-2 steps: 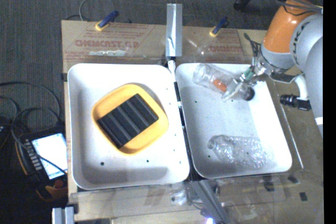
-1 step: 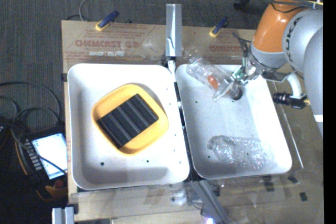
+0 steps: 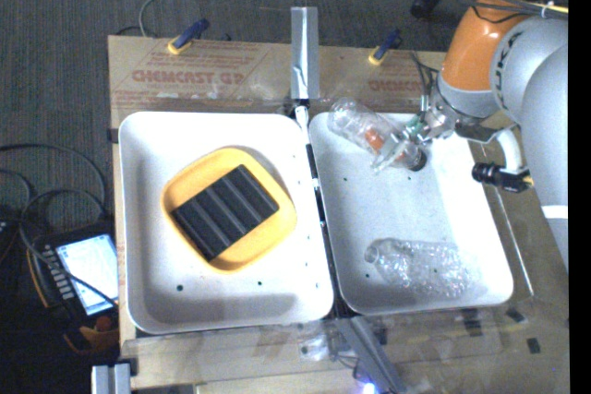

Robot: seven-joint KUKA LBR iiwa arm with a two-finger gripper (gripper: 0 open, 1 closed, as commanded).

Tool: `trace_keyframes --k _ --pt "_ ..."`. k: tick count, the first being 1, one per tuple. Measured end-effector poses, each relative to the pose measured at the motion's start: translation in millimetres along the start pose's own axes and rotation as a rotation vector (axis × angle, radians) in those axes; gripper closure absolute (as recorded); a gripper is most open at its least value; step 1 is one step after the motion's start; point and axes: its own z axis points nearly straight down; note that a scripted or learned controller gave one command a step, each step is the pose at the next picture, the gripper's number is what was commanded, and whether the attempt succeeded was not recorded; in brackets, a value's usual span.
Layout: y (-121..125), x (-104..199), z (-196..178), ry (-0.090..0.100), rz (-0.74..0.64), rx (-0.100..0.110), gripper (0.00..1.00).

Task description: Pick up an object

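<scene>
Reaching in from the right, the arm [image 3: 517, 69] bends low over the right bin [image 3: 480, 226]. Its gripper [image 3: 413, 146] sits at the top of that bin, touching a clear plastic bottle [image 3: 362, 126] that lies tilted there. The bottle is see-through and blurry, so I cannot tell how the gripper is set or if it holds the bottle. A crinkly clear bag [image 3: 417, 265] lies lower in the same bin. A yellow tray [image 3: 231, 206] with black ridges fills the left bin [image 3: 148, 281].

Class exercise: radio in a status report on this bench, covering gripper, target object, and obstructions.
Gripper low in right bin, against clear plastic bottle; grasp unconfirmed. Crumpled clear wrap at front. Yellow-and-black tray in left bin, out of the way.
</scene>
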Motion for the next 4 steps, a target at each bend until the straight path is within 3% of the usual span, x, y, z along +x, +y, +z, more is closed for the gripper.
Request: trace_keyframes --k 1,2,3,4 --pt "-0.1 0.5 0.1 -0.005 -0.018 -0.001 0.0" --pt "-1.1 -9.6 0.8 0.015 -0.05 -0.005 0.0" --pt "-4.5 -7.5 -7.8 0.024 -0.061 0.015 1.0" --pt "14.6 37.4 -72.2 -0.011 -0.157 -0.029 1.0"
